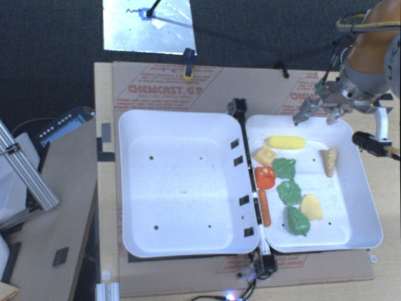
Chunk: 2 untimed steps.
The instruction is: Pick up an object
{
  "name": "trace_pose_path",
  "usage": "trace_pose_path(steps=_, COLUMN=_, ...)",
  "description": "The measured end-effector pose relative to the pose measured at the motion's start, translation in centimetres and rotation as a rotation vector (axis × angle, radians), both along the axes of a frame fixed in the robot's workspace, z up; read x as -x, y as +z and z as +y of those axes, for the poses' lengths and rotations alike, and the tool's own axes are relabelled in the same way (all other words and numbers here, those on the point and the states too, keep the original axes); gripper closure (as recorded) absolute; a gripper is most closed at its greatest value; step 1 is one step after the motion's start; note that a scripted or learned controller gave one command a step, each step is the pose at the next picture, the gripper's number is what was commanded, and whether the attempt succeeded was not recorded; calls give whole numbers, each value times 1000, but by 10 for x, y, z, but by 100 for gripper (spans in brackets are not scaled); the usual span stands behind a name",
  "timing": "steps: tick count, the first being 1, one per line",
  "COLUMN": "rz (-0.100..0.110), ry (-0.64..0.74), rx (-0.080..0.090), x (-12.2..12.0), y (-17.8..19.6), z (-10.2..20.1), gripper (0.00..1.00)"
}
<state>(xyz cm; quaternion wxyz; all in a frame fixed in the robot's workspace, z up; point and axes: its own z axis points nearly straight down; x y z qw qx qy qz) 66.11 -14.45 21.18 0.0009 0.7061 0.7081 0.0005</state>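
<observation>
The right bin (363, 231) holds several toy foods. A yellow corn cob (286, 143) lies near its back edge, with a yellow wedge (264, 156) and a red pepper (265, 177) to the left. An orange carrot (265, 207) lies along the left wall. Three green pieces (289, 192) run down the middle, next to a yellow lemon (311, 207). A beige cone (329, 162) lies to the right. My gripper (317, 115) hangs above the bin's back rim, open, with nothing between its fingers.
The left bin (182, 180) sits beside the right one, joined by a black clipped divider (245, 168). A black fixture (373, 143) juts over the right bin's right rim. A metal sheet (147, 17) lies beyond the bench.
</observation>
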Motion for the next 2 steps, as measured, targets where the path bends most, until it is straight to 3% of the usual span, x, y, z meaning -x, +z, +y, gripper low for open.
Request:
trace_pose_path(steps=1, rz=1, ry=8, rx=-3, x=-8, y=-26, z=79, gripper=0)
trace_pose_path(steps=2, rz=-1, ry=13, rx=-7, x=30, y=-1, z=198, gripper=0)
